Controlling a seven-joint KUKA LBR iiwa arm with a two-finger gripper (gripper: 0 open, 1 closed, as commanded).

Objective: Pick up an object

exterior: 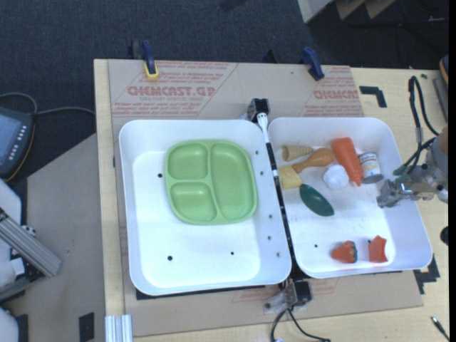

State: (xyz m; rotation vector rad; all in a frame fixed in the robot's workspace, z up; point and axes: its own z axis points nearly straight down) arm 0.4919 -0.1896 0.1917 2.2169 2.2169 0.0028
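Observation:
The right bin (406, 223) holds several small objects. An orange carrot-shaped piece (346, 159) lies at the back beside a small white jar (369, 167) and a white ball (335, 178). A tan piece (298, 152), a brown one (318, 159) and a yellow block (288, 177) sit to their left. A dark green oval (315, 199) lies near the middle. At the front are a red fruit (344, 251) and an orange-red chunk (377, 249). My gripper (387, 194) hangs over the bin's right side, just right of the jar, with nothing visibly in it.
The left bin (142, 212) carries a pale green divided plate (211, 182). A black divider rail (274, 184) runs between the bins. Cables (417, 112) hang along the right edge of the bench, and blue clamps (311, 61) hold the board at the back.

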